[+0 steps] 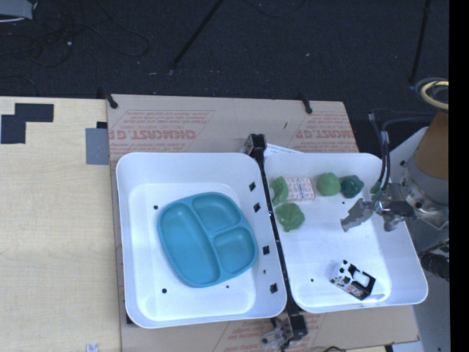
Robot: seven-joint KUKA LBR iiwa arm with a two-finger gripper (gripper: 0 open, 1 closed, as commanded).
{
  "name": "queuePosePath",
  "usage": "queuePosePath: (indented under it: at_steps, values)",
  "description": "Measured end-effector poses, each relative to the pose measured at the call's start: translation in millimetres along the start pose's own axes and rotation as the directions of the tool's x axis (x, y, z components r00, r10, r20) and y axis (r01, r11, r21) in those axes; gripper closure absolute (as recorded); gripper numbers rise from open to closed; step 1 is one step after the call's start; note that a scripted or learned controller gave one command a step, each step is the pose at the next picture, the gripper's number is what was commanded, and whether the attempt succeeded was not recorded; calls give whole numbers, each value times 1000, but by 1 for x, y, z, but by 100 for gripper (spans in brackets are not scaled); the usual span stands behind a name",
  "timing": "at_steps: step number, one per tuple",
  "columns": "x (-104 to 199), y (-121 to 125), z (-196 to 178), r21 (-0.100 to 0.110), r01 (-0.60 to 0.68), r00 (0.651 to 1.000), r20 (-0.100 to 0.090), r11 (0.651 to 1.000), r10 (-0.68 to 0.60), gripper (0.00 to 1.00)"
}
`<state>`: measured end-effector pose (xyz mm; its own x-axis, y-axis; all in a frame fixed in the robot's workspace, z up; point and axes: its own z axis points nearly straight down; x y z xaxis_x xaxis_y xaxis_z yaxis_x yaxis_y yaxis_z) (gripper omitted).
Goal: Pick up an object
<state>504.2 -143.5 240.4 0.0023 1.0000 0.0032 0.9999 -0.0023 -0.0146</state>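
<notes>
Cardboard sheeting [183, 123] printed with red lettering underlies two shallow white plastic bins set side by side on the pale wooden bench [51, 233]. The left bin [139, 284] holds a teal plastic plate [207, 237] divided into three compartments, lying flat near its middle. The right bin [399, 284] carries the smaller candidates for the pick: two crumpled light-green lumps [286, 207] just beside the dividing edge, a small pink-and-white patterned packet [300, 188] touching the upper lump, a rounded green object [328, 184], a darker teal object [352, 186] just beside it, and a black-and-white item [352, 280] lying apart near the front edge.

The grey arm reaches in over the right bin's far side, its two-finger gripper [372, 217] hovering near the right wall, fingers [356, 217] spread and pinching nothing. Nothing sits between them, so the pick appears not yet made: choosing a target, descending, closing and lifting all seem to remain.

Bare white floor lies beneath and to the left of the gripper, giving free room to descend. The teal and green objects lie near, toward the back wall, where the rim may crowd an approach; the black-and-white item has open floor around it, though it lies close to the front rim.
</notes>
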Motion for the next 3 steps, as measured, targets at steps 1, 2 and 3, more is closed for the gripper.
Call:
queuePosePath:
  at_steps: [1,2,3]
  values:
    - [0,2,-5,-11,2,1000,2,1000,-2,0]
    - [-3,4,39,-7,2,1000,1,1000,-2,0]
    - [5,-2,100,-4,2,1000,0,1000,-2,0]
